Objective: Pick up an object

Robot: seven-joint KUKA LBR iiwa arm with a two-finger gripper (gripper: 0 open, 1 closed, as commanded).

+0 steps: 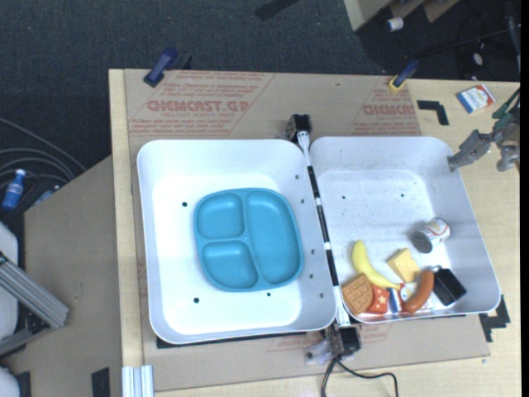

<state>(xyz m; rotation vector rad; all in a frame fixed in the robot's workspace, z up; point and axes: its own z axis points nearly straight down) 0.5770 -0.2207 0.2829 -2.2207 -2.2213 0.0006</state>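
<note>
The right bin (376, 168) holds a cluster of toy food in its near right corner. There is a yellow banana (367, 264), a yellow cheese wedge (403, 265), a brown waffle (357, 293), a red piece (378, 303), a reddish sausage (418, 291), a black block (449, 286) and a small grey and white can (430, 234) lying on its side. My gripper (483, 154) hangs over the bin's far right rim, well away from the cluster. Its two fingers (462, 153) stand apart, open, with nothing between them.
The left bin (165, 180) holds a blue divided plate (246, 238). A ridge with clips separates the two bins. A blue and white card (474, 98) lies on the bench at the far right, and cables run off the left side.
</note>
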